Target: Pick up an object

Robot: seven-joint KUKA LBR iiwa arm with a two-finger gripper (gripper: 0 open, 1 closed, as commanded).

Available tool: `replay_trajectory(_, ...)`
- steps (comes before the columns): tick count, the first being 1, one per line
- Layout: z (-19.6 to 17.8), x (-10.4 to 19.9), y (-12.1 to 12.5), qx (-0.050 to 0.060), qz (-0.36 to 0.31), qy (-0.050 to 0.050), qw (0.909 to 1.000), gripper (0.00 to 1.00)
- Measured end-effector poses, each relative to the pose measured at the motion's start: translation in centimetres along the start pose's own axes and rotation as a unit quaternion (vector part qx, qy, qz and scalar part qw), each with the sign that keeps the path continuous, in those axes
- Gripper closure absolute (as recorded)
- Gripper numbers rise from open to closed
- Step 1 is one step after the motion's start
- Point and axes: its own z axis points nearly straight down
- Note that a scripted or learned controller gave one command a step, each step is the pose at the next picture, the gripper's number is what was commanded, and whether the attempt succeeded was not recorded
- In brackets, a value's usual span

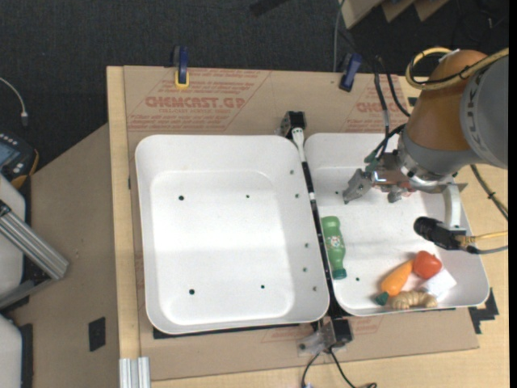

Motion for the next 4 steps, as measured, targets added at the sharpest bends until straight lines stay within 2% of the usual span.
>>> replay_trajectory(1,-1.0,0.0,0.1,-0.002,0.000,-0.001,1.0000,1.00)
replay_trajectory(2,-4.8,5.5,2.6,-0.001,-0.001,0.000,1.0000,1.00)
replay_trajectory(3,-4.7,11.9,0.9,0.003,-0.002,0.002,1.0000,1.00)
replay_trajectory(4,-4.7,13.2,3.7,-0.001,-0.001,0.000,1.0000,1.00)
